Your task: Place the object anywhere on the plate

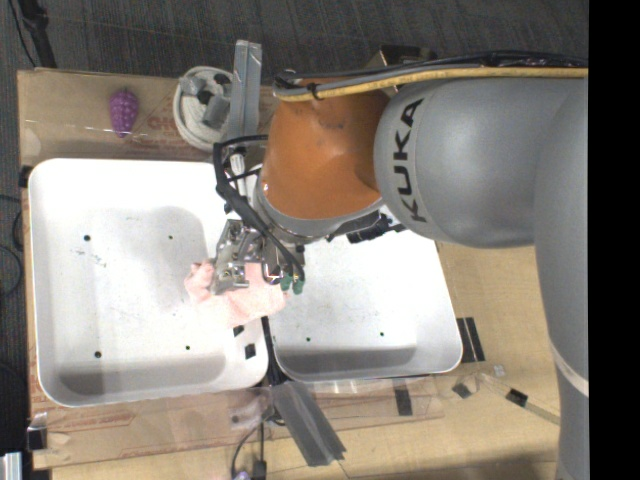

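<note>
A pale pink thing (212, 283), blurred and partly hidden, lies at the right edge of the left bin (110, 268), spilling onto the divide between the bins. I cannot tell whether it is the plate or the object. My gripper (243, 266) hangs right over its upper right part, under the orange wrist band (315, 158). Whether it touches the pink thing is unclear.
The right bin (370, 308) lies mostly beneath the big grey arm (480, 138). On the bench behind the left bin sit a small purple grape-like piece (123, 111) and a white ring-shaped fixture (203, 103). Black tape marks dot the front bench edge.
</note>
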`<state>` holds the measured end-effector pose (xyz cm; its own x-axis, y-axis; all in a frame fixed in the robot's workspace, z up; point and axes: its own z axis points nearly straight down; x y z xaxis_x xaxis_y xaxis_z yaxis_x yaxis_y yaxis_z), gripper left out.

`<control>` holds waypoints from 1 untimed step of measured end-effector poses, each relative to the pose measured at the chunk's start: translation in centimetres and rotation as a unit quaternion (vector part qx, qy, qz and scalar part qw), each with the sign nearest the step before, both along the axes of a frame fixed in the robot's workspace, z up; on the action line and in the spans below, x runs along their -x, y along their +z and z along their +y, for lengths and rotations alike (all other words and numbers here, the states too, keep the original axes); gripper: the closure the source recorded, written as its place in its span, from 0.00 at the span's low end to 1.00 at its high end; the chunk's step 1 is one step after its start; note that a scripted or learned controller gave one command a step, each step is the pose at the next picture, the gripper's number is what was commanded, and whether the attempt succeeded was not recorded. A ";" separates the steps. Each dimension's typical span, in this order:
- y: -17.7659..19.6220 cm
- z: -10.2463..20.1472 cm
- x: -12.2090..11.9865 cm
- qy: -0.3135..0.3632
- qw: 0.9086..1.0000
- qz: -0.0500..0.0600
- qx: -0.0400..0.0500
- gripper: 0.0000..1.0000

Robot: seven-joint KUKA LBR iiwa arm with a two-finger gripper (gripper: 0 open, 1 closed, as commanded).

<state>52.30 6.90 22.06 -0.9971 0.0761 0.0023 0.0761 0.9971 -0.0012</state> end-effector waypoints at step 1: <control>-0.2 4.4 0.8 0.040 0.999 0.001 0.000 1.00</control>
